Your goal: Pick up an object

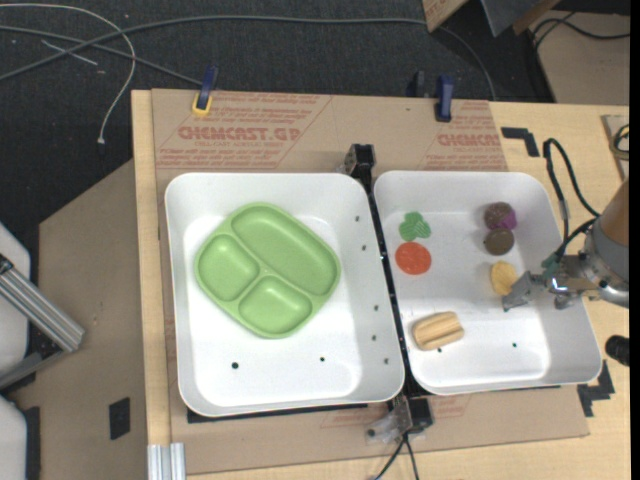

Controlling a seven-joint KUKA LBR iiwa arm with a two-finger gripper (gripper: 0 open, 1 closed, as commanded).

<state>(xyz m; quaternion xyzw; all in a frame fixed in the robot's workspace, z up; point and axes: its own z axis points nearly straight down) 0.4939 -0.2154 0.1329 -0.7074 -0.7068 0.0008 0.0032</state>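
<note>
The right bin [530, 363] holds several small objects. A green leafy piece [414, 227] and a red round piece [413, 259] lie at its left. A purple piece [500, 215], a brown piece [499, 241] and a yellow piece [503, 276] run down the right side. A tan bread-like roll [437, 330] lies near the front. My gripper [540, 293] hangs low over the bin's right side, just right of the yellow piece. It is open, with nothing between its fingers. One finger [516, 294] is close beside the yellow piece.
The left bin [200, 368] holds a green divided plate [266, 268]. A black clamp [360, 158] sits where the two bins meet at the back. Cables [556, 168] run along the right bin's far right edge.
</note>
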